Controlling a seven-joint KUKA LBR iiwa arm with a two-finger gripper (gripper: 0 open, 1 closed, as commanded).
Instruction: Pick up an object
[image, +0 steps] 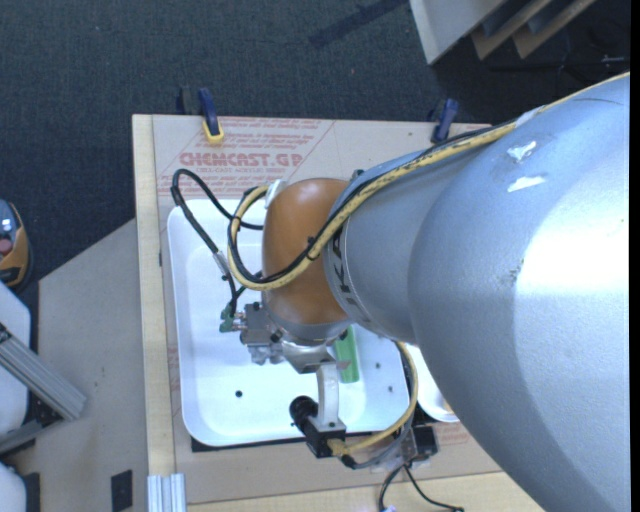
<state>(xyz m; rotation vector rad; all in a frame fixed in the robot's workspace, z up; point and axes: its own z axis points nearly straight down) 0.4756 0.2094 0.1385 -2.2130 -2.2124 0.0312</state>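
Camera view: the grey arm (500, 270) covers most of the right side and hides nearly all of the right bin (437, 400). Its orange band (300, 250) hangs over the left bin (200, 330). The gripper (265, 340) is tucked beneath the wrist, so its state cannot be told. A green object (348, 358) peeks out beside the wrist in the left bin, mostly hidden. Black and yellow cables (215, 235) loop over the bin's far end.

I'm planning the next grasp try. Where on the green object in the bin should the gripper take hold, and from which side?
Probably across its narrow width, coming from straight above. The green object shows as a slim strip lying in the left bin, its long side running up and down the view. The arm hides most of it, so its ends and true shape are unclear.
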